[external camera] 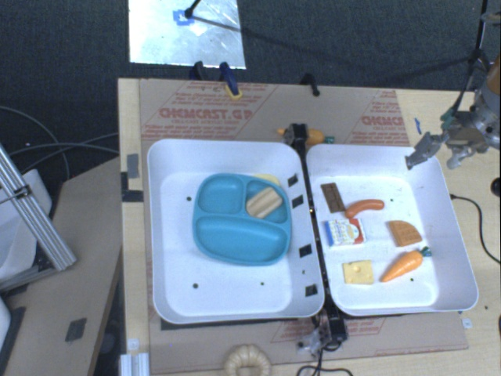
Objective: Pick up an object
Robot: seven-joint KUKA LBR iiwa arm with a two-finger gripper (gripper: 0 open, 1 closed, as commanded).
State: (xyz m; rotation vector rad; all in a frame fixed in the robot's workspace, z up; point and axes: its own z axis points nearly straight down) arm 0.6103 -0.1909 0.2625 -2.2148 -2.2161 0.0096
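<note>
**Gripper parked at upper right, nothing picked yet**

Jaws first: the two-finger gripper (438,149) sits at the right edge of the frame, over the upper right rim of the right white bin (462,282). Two fingers splay apart, nothing between them, so spread and empty.

Below and left of it, on the bin floor: orange toy sausage (365,207), brown chocolate-bar piece (332,197), small red-white-blue carton (344,231), tan toast slice (404,233), orange toy carrot with green top (403,265), yellow cheese square (358,272). All look like light, stiff toy food, likely slick. The carrot or sausage seems the easiest grab, pinched across the narrow middle; cheese and chocolate lie flat, hard to get under.

Items sit apart with room between. Carrot is nearer the right wall. The left white bin (168,233) holds a blue divided plastic plate (235,233) with a tan bread roll (264,203).
</note>
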